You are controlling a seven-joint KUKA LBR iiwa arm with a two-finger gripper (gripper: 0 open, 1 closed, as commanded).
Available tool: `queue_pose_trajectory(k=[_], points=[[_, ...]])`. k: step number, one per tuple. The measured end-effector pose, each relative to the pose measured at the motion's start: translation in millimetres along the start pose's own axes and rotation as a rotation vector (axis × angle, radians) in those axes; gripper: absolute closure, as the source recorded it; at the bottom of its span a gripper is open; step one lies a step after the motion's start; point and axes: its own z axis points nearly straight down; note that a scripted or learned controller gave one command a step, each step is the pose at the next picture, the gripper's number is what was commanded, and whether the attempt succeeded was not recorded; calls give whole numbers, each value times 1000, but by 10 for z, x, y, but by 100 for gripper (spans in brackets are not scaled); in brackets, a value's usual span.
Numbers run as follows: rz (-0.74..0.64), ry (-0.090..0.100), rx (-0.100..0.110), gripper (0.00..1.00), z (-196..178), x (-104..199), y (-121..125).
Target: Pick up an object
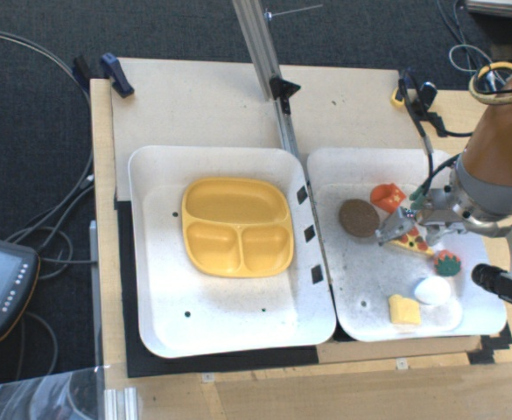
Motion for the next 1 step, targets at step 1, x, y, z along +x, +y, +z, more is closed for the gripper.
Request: queue_pose_trajectory(k=[1], points=[[0, -1, -1, 0, 0, -1, 1]])
